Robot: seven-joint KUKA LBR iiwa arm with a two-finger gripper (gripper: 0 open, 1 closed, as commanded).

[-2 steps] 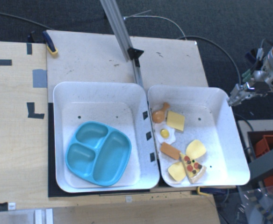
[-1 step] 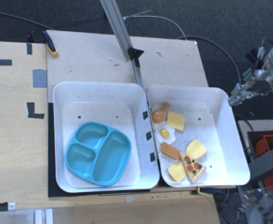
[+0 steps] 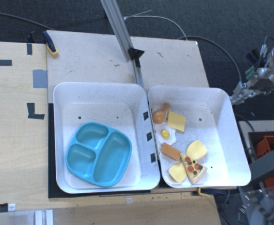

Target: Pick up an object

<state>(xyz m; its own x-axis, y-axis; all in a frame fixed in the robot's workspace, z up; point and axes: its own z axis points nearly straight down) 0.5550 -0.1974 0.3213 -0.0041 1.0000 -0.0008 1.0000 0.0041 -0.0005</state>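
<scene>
A: Gripper position? 
B: At the outer upper corner of the right bin, just past its rim, over the dark floor. Finger state cannot be told; that end is small and blurred. Nothing visibly held.

A: Candidate objects, relative to it? 
B: All lie to its left and lower in the view, inside the right bin. Nearest is the yellow cheese slice, with an orange drumstick touching its far side. Below those, a fried egg, then a sausage. Farther down: a yellow chip, a pizza slice and a second yellow piece, clustered and touching.

A: Left bin? 
B: Well away from the gripper, beyond the right bin. It holds a blue divided plate lying flat.
</scene>
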